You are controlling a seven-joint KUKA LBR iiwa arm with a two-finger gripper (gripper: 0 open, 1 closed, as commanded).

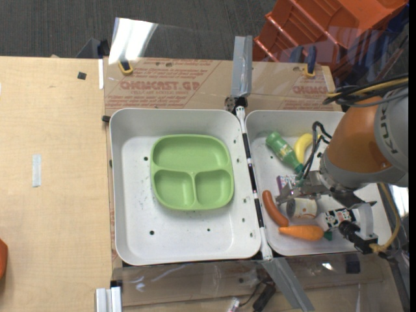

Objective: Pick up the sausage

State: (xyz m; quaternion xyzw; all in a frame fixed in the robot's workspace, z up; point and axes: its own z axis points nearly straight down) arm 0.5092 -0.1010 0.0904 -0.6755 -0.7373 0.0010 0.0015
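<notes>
On the bench [52,174] sat 2 white bins side by side, and the left bin [130,239] carried a green divided plate [192,171] with 3 compartments. The sausage [273,208] lay in the right bin [276,123], close against its left wall, a short reddish-orange cylinder set at a slant from far-left to near-right. Its near end came just beside, perhaps touching, a carrot [303,232] that lay along the bin's near wall. It looked like a toy piece, so it was probably light, fairly stiff and smooth enough to slip, though hardly fragile; the soundest hold seemed to be across its middle, with the fingers closing over the narrow width rather than along its length, and the wall beside it left little room for a finger on that side. The hand [300,195] hung just right of the sausage, low over the bin, near a small white cup [305,207]. Whether it was spread or pressed together could not be told, and nothing was seen pinched in it. Farther back lay a green bottle [281,145] and a banana [302,146].
</notes>
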